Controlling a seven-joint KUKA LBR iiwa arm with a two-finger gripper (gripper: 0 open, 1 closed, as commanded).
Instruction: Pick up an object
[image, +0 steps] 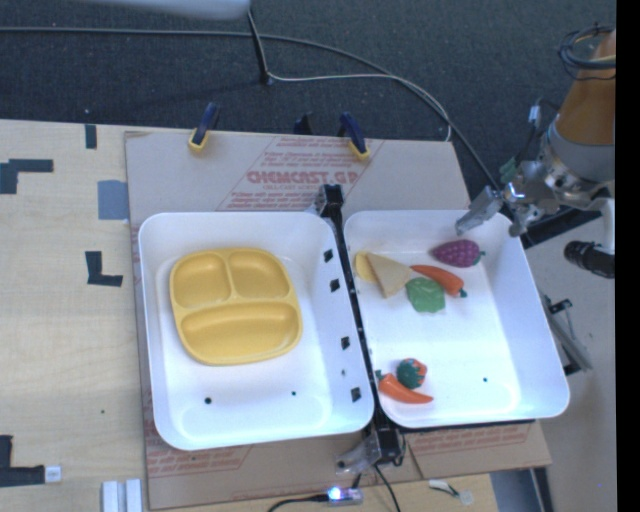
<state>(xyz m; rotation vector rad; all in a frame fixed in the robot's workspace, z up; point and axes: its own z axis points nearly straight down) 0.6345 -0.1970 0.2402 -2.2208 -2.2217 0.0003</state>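
Observation:
The right bin holds several toy foods. A purple grape bunch lies near its far right corner, with an orange carrot and a green pepper just in front of it. A yellow cheese wedge rests by the divider. Near the front lie a red and green vegetable and a second orange carrot. My gripper hangs over the bin's far right rim, a little above and right of the grapes, touching none of the foods.
The left bin carries a yellow divided plate. Black clips run along the divider between the bins. Blue and yellow clamps hold the cardboard sheet behind, and a black cable crosses the dark floor.

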